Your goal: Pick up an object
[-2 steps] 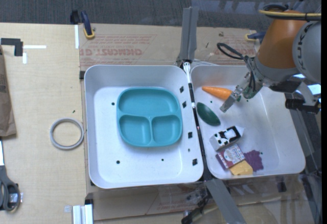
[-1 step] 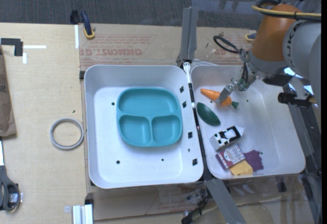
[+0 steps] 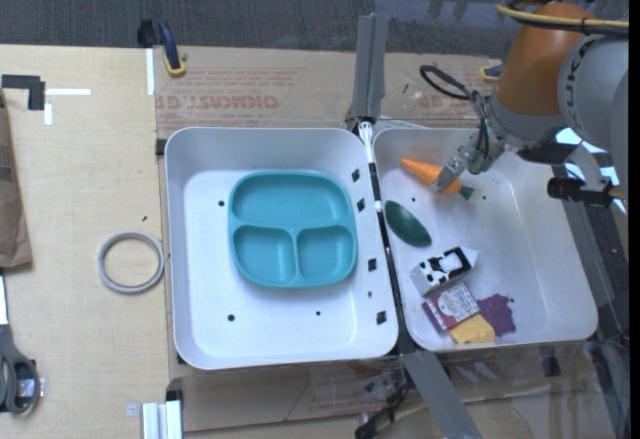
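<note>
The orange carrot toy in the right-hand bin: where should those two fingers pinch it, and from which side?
Probably across its thick middle, coming straight down from above. The carrot lies flat on the right bin floor, long and tapering toward the left, so closing across the narrow width should hold better than gripping end to end. The gripper is already at its right end, and the bin wall behind looks close.

The left bin (image 3: 190, 257) is mostly taken up by a teal tray (image 3: 293, 229), leaving bare floor along its front and left wall. In the right bin (image 3: 560, 257), the right half is open. A carrot (image 3: 428, 172), green leaf (image 3: 407, 223), cow toy (image 3: 443, 270) and cards (image 3: 468, 314) crowd its left side.
</note>
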Controlling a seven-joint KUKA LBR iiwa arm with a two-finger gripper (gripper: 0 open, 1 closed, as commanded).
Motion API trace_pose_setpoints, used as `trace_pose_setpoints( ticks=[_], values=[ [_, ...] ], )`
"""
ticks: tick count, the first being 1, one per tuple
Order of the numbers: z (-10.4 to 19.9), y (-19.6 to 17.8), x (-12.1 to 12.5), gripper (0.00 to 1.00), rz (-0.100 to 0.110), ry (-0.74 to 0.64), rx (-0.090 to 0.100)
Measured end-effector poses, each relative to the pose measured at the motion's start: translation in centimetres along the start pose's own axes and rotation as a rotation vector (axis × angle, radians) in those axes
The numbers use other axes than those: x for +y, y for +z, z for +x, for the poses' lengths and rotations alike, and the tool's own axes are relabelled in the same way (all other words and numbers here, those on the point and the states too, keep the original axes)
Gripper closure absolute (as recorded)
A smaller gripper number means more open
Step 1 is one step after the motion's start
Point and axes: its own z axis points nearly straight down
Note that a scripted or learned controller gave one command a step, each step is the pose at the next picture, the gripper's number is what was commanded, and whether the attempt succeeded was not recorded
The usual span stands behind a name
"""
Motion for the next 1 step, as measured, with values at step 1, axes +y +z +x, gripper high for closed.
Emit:
trace_pose_setpoints(
  ticks=[1],
  values=[
    [7.19,-12.61,2.17,1.00,0.001,-0.040,0.003]
  ],
)
